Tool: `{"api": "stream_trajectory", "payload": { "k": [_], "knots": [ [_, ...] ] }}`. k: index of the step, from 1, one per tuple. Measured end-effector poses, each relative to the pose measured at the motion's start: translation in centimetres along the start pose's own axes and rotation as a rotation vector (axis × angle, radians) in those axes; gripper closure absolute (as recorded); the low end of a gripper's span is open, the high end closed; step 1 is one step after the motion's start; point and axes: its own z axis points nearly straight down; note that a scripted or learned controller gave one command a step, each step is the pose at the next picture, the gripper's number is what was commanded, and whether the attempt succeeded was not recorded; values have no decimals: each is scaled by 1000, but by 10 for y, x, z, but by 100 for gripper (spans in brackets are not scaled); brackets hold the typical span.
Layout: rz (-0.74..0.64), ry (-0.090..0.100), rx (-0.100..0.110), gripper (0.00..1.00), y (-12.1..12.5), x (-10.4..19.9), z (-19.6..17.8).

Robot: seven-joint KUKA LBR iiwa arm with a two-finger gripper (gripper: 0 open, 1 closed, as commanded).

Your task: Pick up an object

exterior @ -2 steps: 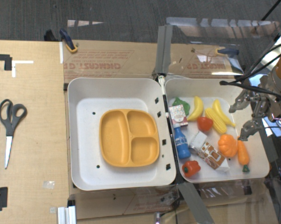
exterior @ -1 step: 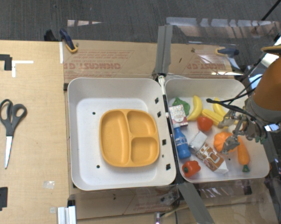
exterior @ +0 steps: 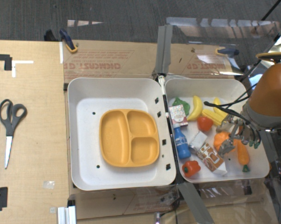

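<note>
The right bin (exterior: 259, 169) holds several toy foods: a banana (exterior: 196, 107), a yellow piece (exterior: 214, 114), a green item (exterior: 180, 103), a red tomato (exterior: 204, 123), a small carton (exterior: 178, 115), a blue bottle (exterior: 181, 143), a white box (exterior: 198, 138), a brown snack packet (exterior: 212, 157), a red pepper (exterior: 191, 168), an orange fruit (exterior: 220, 139) and a carrot (exterior: 243, 156). My gripper (exterior: 230, 141) hangs low over the right side of this bin, right beside the orange fruit and just left of the carrot. Nothing is visibly lifted.
The left bin (exterior: 80, 125) holds a yellow divided plate (exterior: 129, 137). Scissors (exterior: 10, 121) lie on the wooden bench at far left. A blue clamp (exterior: 68, 40) sits at the back, on flattened cardboard (exterior: 108, 59). The arm's orange band (exterior: 271, 94) overhangs the right bin's right edge.
</note>
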Motion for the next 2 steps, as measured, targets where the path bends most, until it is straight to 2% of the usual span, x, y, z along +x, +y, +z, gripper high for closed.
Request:
{"api": "stream_trajectory", "payload": {
  "k": [1, 2],
  "knots": [
    [-5, 2, 0, 100, 2, -1, -7],
    [-157, -8, 1, 100, 47, 36, -148]
  ]
}}
